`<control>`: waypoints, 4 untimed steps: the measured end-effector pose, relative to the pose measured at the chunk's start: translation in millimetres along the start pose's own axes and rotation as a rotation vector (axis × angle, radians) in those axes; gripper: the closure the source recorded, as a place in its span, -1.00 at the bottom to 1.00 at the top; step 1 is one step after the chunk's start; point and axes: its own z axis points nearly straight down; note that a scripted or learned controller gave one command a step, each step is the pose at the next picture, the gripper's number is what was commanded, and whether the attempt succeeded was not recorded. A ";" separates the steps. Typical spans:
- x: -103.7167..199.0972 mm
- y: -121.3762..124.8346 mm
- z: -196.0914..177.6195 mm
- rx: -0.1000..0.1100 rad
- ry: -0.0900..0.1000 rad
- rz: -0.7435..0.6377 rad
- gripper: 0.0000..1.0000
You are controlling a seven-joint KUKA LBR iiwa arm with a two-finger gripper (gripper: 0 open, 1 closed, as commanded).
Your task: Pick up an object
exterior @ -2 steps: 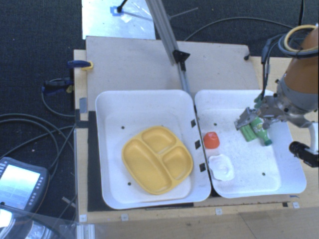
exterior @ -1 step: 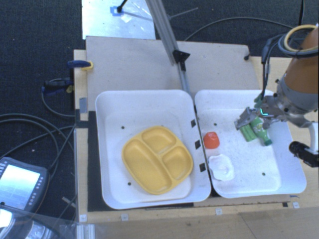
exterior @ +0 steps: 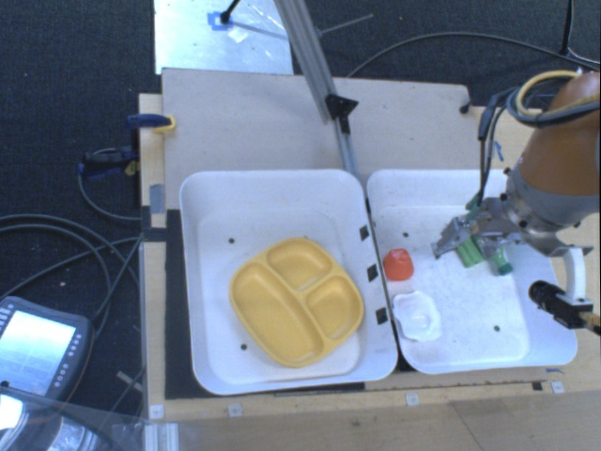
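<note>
Green object (exterior: pixel 486 255) under claw (exterior: pixel 467 240), long axis diagonal.

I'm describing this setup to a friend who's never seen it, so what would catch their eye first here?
First, the big yellow divided plate lying in the left bin. Next, the grey and orange arm reaching in from the right, its claw low over the right bin beside a green object. Near that bin's left wall sit a small orange piece and a white cup.
</note>
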 end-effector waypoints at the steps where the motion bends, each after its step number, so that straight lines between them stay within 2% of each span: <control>1: 10.4 -1.9 50.0 0.002 0.001 0.000 -1.00; 2: 5.3 -3.5 93.4 0.001 0.001 0.001 -1.00; 3: 5.6 -1.3 80.3 -0.007 -0.001 0.000 1.00; 4: 12.5 -2.2 19.1 -0.013 -0.002 -0.006 1.00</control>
